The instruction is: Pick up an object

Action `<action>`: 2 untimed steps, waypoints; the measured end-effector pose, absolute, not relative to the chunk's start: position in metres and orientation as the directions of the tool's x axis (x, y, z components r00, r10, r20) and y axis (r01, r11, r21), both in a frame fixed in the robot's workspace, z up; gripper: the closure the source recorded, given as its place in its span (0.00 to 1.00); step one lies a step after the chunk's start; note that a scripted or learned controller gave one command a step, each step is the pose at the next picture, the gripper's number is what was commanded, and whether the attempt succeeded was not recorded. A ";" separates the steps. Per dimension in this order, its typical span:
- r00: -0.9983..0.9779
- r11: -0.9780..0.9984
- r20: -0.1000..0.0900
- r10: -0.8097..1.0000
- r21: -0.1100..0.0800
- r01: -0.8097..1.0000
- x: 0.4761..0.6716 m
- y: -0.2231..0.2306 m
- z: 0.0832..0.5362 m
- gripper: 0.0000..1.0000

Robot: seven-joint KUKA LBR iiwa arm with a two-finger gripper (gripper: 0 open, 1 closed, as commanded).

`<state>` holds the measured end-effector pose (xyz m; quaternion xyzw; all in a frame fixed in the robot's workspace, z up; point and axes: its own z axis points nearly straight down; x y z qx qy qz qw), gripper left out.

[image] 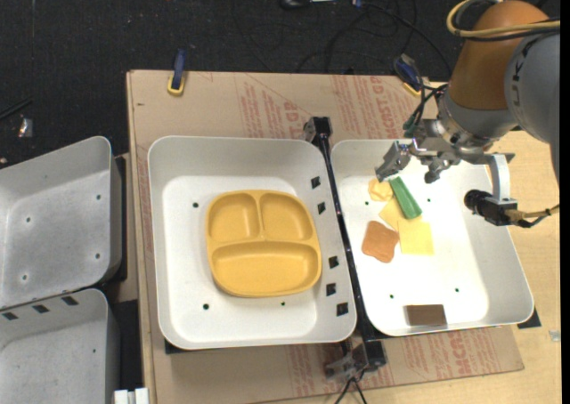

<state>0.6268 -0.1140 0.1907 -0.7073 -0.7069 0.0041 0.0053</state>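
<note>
While the gripper [415, 162] hangs over the far part of the right bin [499, 300] with its two fingers spread wide and nothing between them, you have time to line up the grasp properly. Just below and between the fingertips lies the green stick [405, 197], the nearest pickable piece; it runs at a slant, its upper end close under the gripper. It rests across a yellow slice [381, 189] and the edge of a larger yellow square [415, 237], so it is touching both.

Turn the wrist so the fingers close across the stick's narrow width, not along its length, and centre over its middle before you descend. Go down far enough to straddle it, though I judge the flat pieces beneath may get pinched too if you go too deep.

Further from the gripper, toward the near-left, sits an orange-brown slice [380, 240] just beside the yellow square; well beyond, at the bin's near edge, a brown block [425, 314]. The left bin [178, 304] holds a yellow divided plate [264, 243], well apart from your work.
</note>
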 end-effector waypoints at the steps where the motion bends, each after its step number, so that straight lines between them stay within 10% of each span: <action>1: -0.001 0.001 0.000 1.000 0.000 1.000 0.630 -0.114 0.198 0.00; 2: -0.004 0.004 0.000 1.000 -0.003 1.000 0.637 -0.113 0.152 0.00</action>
